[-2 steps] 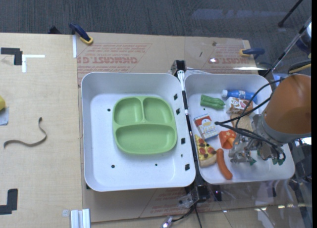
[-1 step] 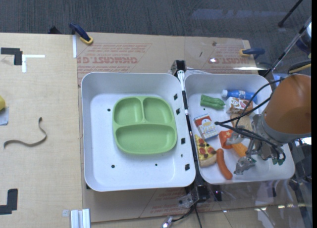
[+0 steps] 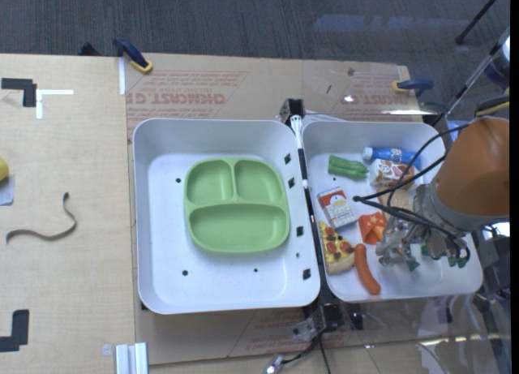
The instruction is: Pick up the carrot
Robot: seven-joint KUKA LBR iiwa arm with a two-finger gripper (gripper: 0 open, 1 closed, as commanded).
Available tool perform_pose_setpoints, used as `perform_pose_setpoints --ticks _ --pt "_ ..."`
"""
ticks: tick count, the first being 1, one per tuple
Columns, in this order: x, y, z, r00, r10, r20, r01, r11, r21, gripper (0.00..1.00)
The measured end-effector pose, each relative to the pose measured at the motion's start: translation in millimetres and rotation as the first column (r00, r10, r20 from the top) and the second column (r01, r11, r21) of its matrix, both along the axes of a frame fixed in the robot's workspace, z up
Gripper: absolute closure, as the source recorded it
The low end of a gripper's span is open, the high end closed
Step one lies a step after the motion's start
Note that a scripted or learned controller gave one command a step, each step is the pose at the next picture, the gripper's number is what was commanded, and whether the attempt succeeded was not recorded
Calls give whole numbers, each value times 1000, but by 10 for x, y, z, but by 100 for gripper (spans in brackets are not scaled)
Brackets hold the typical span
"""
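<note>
The carrot (image 3: 371, 226) is a bright orange piece lying in the right bin (image 3: 454, 283), just right of a small carton. Its right end runs under my gripper (image 3: 396, 249). The gripper hangs low over the bin's middle, right beside the carrot and to its lower right. The arm's orange band (image 3: 480, 171) and several cables cover the bin's right part.
Around the carrot lie a carton (image 3: 338, 208), a pizza slice (image 3: 336, 251), a red-orange sausage-like stick (image 3: 366, 268), a green vegetable (image 3: 347, 167), a blue-white bottle (image 3: 389, 154), a red packet (image 3: 390, 174) and bread (image 3: 401, 199). The left bin (image 3: 154, 226) holds a green divided plate (image 3: 237, 204).
</note>
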State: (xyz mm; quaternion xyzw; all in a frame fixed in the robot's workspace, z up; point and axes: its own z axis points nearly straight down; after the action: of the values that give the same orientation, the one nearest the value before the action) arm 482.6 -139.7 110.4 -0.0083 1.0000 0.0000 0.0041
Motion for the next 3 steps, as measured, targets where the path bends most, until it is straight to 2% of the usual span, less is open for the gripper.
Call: perform_pose_setpoints --ticks 1,2,3 --pt "391 -9 1392 986 -168 -6 168 986 1 100" --pt "390 -10 1390 986 -169 -6 169 986 1 0" --pt "517 -96 -180 998 -59 -4 59 998 1 0"
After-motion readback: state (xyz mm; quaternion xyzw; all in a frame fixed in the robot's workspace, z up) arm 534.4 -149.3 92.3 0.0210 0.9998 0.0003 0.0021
